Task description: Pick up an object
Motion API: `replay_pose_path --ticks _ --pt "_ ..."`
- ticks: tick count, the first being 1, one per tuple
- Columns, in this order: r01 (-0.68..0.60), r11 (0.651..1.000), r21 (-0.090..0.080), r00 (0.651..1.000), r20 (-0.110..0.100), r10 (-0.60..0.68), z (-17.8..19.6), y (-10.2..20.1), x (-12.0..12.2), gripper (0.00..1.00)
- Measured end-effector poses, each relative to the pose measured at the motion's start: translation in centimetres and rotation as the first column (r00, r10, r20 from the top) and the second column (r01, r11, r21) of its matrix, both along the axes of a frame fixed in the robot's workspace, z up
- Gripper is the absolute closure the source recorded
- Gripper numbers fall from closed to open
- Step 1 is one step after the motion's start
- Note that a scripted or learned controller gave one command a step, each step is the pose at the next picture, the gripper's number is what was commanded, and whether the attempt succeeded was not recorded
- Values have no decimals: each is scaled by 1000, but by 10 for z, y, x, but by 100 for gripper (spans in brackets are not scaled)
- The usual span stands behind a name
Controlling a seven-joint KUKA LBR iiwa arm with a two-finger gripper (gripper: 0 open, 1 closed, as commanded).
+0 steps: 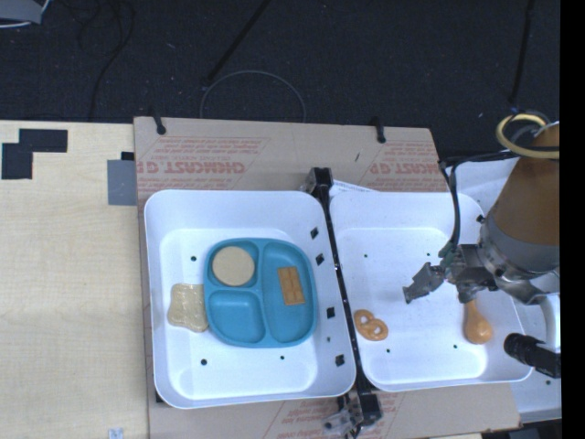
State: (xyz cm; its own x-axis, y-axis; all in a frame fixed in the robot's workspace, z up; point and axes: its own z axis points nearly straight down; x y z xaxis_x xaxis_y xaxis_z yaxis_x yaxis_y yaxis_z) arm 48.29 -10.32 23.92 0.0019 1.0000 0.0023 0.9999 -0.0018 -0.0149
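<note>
Your gripper (422, 286) hangs over the right bin (402, 210), and you cannot tell from this view how it is set or whether it has anything. A small pretzel (371, 326) lies on the bin floor just below it, apart from it. An orange-brown pear-like object (476, 324) lies near the arm. In the left bin (174, 210) sits a blue tray (247, 323) with a round cracker (232, 265) and a rectangular one (292, 285); a pale piece (187, 306) touches its left edge.

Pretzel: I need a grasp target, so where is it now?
The pretzel lies in the right bin, near its lower-left corner beside the divider, left of and below the gripper.
</note>
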Motion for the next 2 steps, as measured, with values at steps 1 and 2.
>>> replay_pose_path --ticks 1,2 --pt "-2 1000 -1 1000 11 2 6 0 2 0" --pt "-2 1000 0 1000 7 2 -42 5 -6 0"
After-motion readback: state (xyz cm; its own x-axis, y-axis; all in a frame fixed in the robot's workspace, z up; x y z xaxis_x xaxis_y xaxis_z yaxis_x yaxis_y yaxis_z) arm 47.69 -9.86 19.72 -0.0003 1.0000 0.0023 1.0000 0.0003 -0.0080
